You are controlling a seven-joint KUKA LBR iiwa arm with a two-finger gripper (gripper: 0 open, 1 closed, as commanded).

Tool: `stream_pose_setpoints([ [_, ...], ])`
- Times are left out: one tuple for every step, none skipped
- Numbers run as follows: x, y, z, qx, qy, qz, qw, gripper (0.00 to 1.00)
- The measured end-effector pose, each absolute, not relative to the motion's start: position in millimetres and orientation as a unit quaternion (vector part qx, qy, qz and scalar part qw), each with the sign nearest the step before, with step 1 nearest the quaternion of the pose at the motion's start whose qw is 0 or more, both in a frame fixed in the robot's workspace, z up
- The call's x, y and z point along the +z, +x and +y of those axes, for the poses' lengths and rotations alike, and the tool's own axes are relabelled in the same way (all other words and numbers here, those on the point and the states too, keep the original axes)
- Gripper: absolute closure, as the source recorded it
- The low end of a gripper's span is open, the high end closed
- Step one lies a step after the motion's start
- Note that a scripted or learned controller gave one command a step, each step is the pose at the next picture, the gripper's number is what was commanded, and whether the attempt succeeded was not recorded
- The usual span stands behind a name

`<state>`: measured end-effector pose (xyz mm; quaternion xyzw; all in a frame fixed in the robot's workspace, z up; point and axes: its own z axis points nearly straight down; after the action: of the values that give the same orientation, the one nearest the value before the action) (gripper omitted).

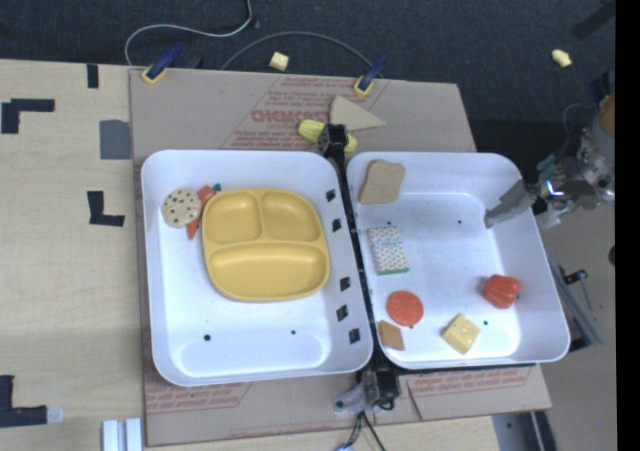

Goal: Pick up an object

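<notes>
Two shallow white bins sit side by side on a cardboard sheet. The left white bin (170, 339) holds a yellow three-compartment plastic plate (266, 243), with a round speckled cookie (181, 206) and a small orange carrot-like piece (203, 201) just beside the plate's far-left edge. The right white bin (455, 179) holds a tan bread-slice shape (382, 181) at its far-left corner, a pale green-patterned rectangular sponge (389, 249) near the divider, a flat red-orange round disc (405, 308) touching a small brown cracker-like piece (391, 336), a yellow cheese-like block (461, 332), and a red pepper-shaped toy (501, 289) toward the right wall. The grey two-finger gripper (503, 209) hangs over the right bin's far-right rim, tilted; nothing is visible between its tips, and whether they are spread or closed cannot be told. The red pepper lies nearest it, well apart.
</notes>
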<state>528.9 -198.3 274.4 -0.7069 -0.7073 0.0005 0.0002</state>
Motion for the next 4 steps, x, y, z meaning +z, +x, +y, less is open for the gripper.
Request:
stream_pose_setpoints([
  [162, 537.5, -224, 0.0028, -0.708, -0.707, 0.004, 0.0],
  [82, 505.0, -209, 0.0, -0.707, -0.707, -0.003, 0.0],
  [87, 600.6, -195, -0.0013, -0.705, -0.709, -0.005, 0.0],
  [122, 635.2, -128, -0.002, -0.704, -0.71, -0.001, 0.0],
])
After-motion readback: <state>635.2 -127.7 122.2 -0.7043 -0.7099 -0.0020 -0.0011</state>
